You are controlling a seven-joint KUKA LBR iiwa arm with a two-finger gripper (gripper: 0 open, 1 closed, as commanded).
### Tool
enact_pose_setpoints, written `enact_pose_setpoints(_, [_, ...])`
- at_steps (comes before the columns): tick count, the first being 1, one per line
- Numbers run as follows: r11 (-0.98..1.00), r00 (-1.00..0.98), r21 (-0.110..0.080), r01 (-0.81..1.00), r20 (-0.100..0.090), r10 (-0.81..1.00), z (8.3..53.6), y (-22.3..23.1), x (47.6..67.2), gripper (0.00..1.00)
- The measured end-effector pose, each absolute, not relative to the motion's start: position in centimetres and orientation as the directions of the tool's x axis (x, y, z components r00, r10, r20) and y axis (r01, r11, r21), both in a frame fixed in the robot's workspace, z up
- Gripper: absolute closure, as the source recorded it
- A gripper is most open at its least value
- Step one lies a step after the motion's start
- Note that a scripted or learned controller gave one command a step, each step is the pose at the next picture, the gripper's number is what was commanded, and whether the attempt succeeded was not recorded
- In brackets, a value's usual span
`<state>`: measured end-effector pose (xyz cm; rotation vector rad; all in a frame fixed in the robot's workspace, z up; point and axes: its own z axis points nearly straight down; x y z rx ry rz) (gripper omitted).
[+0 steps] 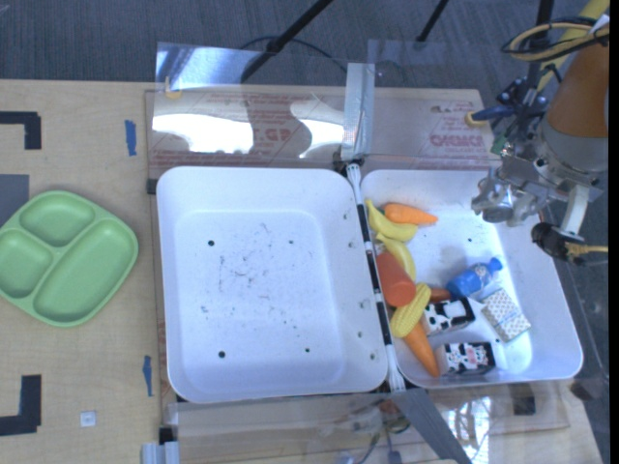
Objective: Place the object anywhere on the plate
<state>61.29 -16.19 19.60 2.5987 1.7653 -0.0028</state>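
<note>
The plate [66, 256], a green one with three compartments, is lying on the wooden bench far off to the left of the jaws, across the whole width of the left bin [261, 278]. Nothing is sitting on it. Which object is meant for it is not clear, since the candidates are all heaped in the right bin [561, 346]: a blue bottle [476, 279] lying just below the jaws and slightly toward the plate side, its long axis slanting up to the right; a speckled box [506, 315] below that; a carrot [410, 215] off to the plate side of the jaws, lying nearly level; yellow bananas [392, 240] and a red-orange cylinder [394, 278] beyond it against the divider; and two cow-patterned cartons [449, 314] further down.

The gripper [503, 203] is hanging over the upper right part of that bin, reaching in from the right. Whether its jaws are released or clenched I cannot tell from here, and I am seeing nothing between them.

My guess is the bottle is the nearest reach, a short drop downward, with the long carry left across both bins coming after.
</note>
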Motion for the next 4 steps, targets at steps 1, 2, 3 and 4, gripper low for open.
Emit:
enact_pose_setpoints(1, [-0.366,0.366,0.001,0.931,-0.002,0.931,20.6,-16.1,61.4,1.00])
enact_pose_setpoints(2, [-0.365,0.365,0.004,0.931,-0.003,0.931,21.6,-16.1,61.5,1.00])
enact_pose_setpoints(3, [-0.364,0.364,0.007,0.931,-0.004,0.931,22.6,-16.1,61.6,1.00])
enact_pose_setpoints(4, [-0.364,0.364,0.010,0.931,-0.004,0.932,23.6,-16.1,61.6,1.00])
